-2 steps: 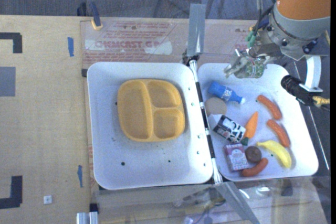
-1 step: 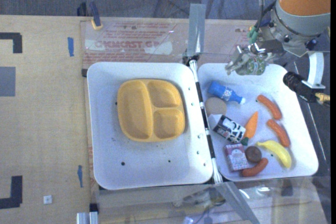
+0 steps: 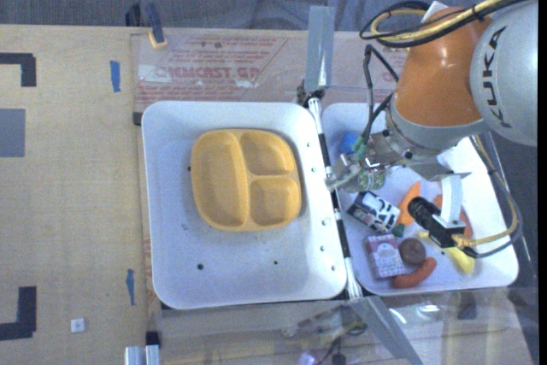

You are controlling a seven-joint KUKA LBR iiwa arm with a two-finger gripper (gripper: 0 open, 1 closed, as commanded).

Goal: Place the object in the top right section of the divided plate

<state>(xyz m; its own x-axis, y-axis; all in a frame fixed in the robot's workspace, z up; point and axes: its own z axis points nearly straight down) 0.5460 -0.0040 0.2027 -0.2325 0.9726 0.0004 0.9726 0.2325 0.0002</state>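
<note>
Camera view showed the yellow plate point(image 3: 246, 179) bare, the gripper point(image 3: 366, 171) low over the right bin point(image 3: 500, 265), finger state unclear.

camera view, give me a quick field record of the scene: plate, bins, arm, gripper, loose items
plate: yellow divided plate, three sections, nothing in them, lying in the left bin
right bin: holds a clutter of small items
arm: reaches in from the right, over the right bin
gripper: low at the right bin's left edge, fingers hard to make out
loose items: sausage, brown round piece, black and white packet, blue piece
task state: top right section not yet filled
</note>
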